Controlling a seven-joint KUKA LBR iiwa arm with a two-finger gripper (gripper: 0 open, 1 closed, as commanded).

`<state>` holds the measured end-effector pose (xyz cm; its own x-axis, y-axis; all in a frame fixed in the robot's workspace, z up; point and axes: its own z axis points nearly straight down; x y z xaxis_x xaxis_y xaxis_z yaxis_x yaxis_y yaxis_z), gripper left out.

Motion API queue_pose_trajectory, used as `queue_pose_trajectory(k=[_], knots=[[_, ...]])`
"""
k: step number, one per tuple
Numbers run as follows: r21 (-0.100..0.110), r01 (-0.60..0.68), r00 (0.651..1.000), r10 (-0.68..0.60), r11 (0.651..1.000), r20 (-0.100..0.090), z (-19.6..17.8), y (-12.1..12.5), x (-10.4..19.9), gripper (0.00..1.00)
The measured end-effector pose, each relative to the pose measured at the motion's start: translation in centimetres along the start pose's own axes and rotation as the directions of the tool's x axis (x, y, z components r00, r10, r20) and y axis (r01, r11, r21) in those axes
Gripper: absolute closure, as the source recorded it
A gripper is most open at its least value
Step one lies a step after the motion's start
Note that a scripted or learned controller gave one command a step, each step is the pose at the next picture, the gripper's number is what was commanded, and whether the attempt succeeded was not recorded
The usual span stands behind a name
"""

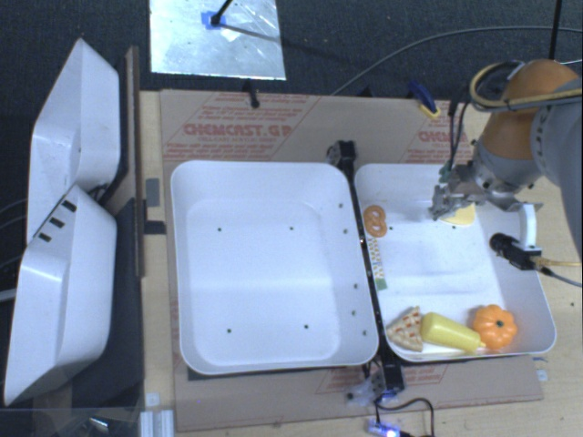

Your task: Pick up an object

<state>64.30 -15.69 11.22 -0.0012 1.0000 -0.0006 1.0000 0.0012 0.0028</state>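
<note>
My gripper [445, 207] hangs low over the back of the right bin [428, 267], next to a pale yellow flat piece [465, 216] that peeks out from under it. A pretzel [374, 220] lies at the bin's left wall. Along the front edge lie a pizza slice [406, 328], a yellow cylinder [448, 332] and an orange pumpkin [493, 325]. The gripper is well behind those three things.
The left bin [264, 262] sits beside the right one, with a black divider clamp [343, 152] at the back between them. White housings [64, 217] stand off the bench to the left. A metal plate [217, 24] lies behind the bench.
</note>
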Motion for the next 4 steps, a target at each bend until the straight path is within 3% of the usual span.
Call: queue_pose_trajectory(k=[3, 4], knots=[[-0.003, 0.0, 1.0, 0.0, 1.0, 0.0, -14.9, -1.4, 0.0, 1.0], [0.001, 0.003, 1.0, -0.003, 1.0, -0.001, -15.5, -2.9, 5.2, 1.0]])
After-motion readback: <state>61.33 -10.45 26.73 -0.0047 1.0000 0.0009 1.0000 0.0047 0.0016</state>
